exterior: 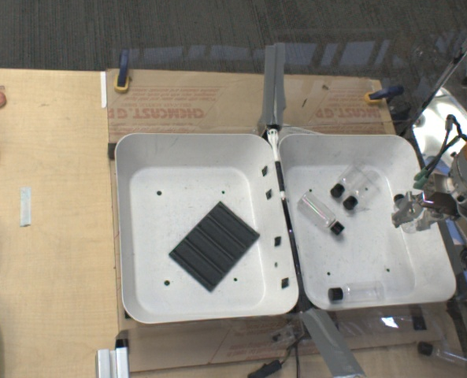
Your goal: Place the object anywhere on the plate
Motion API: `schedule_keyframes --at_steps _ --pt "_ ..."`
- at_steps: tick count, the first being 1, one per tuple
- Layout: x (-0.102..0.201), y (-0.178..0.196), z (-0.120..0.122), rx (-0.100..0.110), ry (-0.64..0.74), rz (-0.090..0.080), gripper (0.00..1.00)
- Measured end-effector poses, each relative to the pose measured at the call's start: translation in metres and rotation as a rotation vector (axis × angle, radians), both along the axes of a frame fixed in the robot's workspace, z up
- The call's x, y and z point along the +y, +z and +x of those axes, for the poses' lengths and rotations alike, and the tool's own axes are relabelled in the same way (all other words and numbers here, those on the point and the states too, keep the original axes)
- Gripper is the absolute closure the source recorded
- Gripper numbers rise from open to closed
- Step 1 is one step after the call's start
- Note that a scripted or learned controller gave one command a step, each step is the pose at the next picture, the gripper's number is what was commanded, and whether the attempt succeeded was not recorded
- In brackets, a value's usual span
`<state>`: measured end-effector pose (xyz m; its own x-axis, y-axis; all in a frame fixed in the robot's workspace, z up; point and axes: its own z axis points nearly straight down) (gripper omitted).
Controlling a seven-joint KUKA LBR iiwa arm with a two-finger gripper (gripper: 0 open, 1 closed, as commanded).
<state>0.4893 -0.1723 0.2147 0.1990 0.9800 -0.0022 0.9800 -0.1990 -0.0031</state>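
clear vials (321, 213) lie mid right bin (422, 286); pincer (410, 211) at right rim, grip state unclear. judgement: centre over one vial before closing.

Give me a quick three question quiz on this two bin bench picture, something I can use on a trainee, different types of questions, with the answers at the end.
1. True or false: the dark ribbed plate lies in the left bin.
2. Where is the gripper? A) over the plate B) at the right bin's right edge C) above the wooden table
3. Fill in: the clear tubes with black caps all lie in the ___ bin.

Key
1. True.
2. B; it is apart from the tubes, with none seen between its fingers.
3. Right: several near the middle, one along the near wall.
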Motion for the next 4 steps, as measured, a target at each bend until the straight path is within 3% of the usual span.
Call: schedule_keyframes --at_steps 1,2,3,4 --pt "0.174 0.008 0.059 0.001 -0.164 -0.001 1.0" --pt "0.236 -0.025 0.006 0.003 -0.272 -0.002 1.0" --pt "0.329 -0.034 0.042 0.002 -0.205 -0.003 1.0" --pt "0.329 -0.034 0.042 0.001 -0.205 -0.003 0.0"
